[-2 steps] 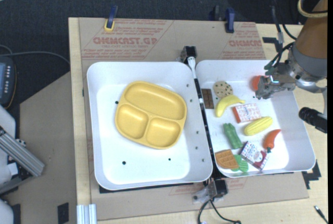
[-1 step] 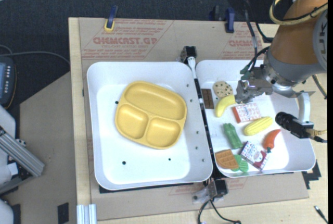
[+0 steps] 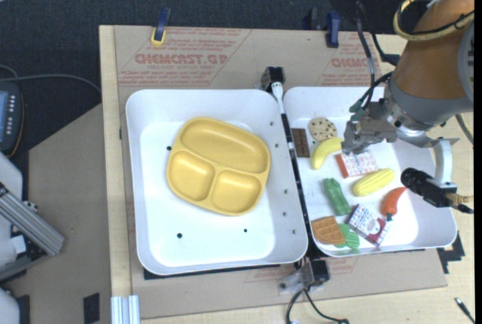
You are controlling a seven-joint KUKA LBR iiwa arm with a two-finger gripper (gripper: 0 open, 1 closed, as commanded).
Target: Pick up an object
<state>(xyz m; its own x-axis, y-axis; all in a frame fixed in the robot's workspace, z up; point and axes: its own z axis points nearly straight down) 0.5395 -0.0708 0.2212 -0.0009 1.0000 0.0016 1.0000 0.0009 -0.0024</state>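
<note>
Overhead, the camera view shows two white bins side by side on a brown board. The left bin [image 3: 143,187] holds a yellow divided plate [image 3: 218,165] near its middle, with bare white floor all around it, widest along the lower edge and the left wall. The right bin [image 3: 440,228] is crowded: its floor is open mainly in a strip along the upper rim and a patch at the lower right corner.

The arm [image 3: 433,51] enters from the upper right of the frame, its orange band over the bin's upper right part. The gripper [image 3: 360,140] hangs at centre right, over the upper middle of the right bin, just above a red and white packet [image 3: 358,163] and right of a yellow banana [image 3: 324,152]. Whether its fingers are apart or together cannot be told from this angle, and nothing is seen between them.

Around it lie a round cookie [image 3: 321,127], a brown bar [image 3: 300,142] against the dividing wall, a yellow corn cob [image 3: 373,181], a green pickle [image 3: 337,195], a red-orange pepper [image 3: 392,200], a small printed box [image 3: 364,221] and a toast slice [image 3: 328,230] near the lower rim. These sit close, several touching.
</note>
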